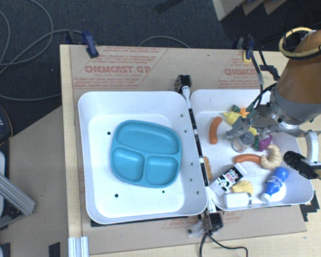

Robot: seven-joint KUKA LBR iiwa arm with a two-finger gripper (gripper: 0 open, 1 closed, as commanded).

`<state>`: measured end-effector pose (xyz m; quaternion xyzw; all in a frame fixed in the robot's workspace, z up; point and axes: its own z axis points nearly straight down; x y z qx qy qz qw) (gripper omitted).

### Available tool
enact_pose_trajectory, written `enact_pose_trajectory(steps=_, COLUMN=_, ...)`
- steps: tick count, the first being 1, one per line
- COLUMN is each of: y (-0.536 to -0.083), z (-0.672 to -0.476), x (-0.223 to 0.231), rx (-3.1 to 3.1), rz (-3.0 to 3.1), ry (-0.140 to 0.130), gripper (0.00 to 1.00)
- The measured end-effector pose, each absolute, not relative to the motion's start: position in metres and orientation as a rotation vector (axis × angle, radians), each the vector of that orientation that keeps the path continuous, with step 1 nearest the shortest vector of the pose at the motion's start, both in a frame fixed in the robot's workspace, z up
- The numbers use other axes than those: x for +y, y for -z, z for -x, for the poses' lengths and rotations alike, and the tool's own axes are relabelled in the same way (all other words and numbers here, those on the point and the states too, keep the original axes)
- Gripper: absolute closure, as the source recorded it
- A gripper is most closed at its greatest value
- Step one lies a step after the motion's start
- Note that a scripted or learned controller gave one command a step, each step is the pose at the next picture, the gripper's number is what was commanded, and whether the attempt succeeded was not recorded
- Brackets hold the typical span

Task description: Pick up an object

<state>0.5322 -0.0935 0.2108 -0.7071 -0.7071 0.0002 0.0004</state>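
The gripper (244,135) hangs low in the right bin (305,197); its grip cannot be told. Just left, an orange sausage (215,129) lies lengthwise toward the camera, bare floor between it and the divider.

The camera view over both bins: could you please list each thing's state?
Blue divided plate: flat, right way up, in left bin.
Pincer: low over right bin.
Orange sausage: lying loose.
Blue bottle: on its side.
Black-and-white carton: lying flat.
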Motion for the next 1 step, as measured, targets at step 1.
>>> enact_pose_trajectory(steps=1, y=-0.1352, z=-0.5238, x=-0.1589, rx=-2.213, rz=2.223, ry=-0.006, gripper=0.0)
